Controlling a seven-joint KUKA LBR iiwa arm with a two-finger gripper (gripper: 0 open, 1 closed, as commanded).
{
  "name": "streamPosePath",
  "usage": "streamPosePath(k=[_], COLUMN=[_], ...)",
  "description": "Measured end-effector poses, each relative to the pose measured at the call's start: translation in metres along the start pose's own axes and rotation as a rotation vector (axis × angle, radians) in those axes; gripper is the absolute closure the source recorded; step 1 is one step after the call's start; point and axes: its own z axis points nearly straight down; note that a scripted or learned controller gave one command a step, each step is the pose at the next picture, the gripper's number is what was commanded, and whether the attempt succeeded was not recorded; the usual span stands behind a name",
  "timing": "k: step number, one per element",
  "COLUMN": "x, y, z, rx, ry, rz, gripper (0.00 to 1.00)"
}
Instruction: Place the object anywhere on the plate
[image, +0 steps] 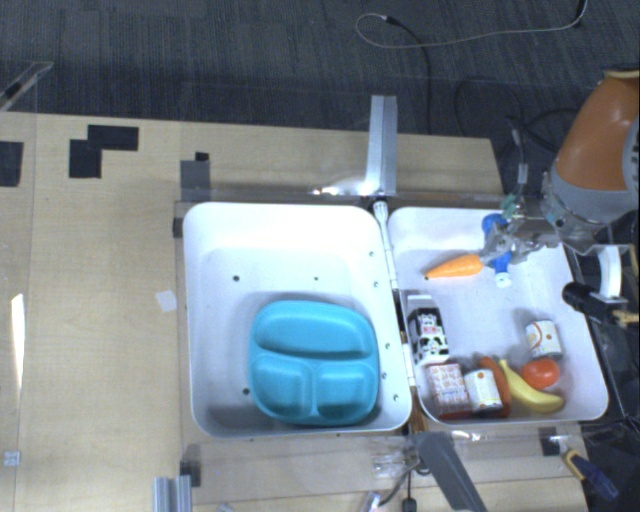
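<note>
The camera view looks down on two shallow white bins set side by side on a pale wooden bench. The left bin (210, 260) holds a blue plate (314, 362) with three compartments, lying in the lower middle of that bin, nothing resting on it. The right bin (440, 235) holds the loose items. A toy carrot (455, 267) lies in its upper part, orange, pointing left, its blunt end toward the right. Just right of that blunt end is the gripper (503, 258), with blue parts at its tip, reaching in from the upper right of the frame on the grey arm (590, 205) with its orange band (600, 135). The gripper stands beside the carrot, close to its right end; whether the two touch cannot be made out, and whether the claw is apart or together cannot be told from this slant.

Along the bin's left wall stands a small black-and-white carton (427, 334). Below it, in the lower part of the bin, lie a red-labelled packet (445, 385) and a small box (483, 390). A banana (530, 392) curves along the lower right, with a red tomato (541, 372) touching it from above. A small can (542, 338) lies just above the tomato.
</note>
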Motion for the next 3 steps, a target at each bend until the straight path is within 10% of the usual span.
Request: streamPosePath(k=[1, 2, 3], x=[0.075, 0.163, 0.163], y=[-0.026, -0.110, -0.110], z=[0.003, 0.019, 0.019], rx=[0.002, 0.004, 0.003], ry=[0.002, 0.003, 0.002], rz=[-0.204, -0.181, -0.180], gripper=[1.00, 1.00, 0.00])
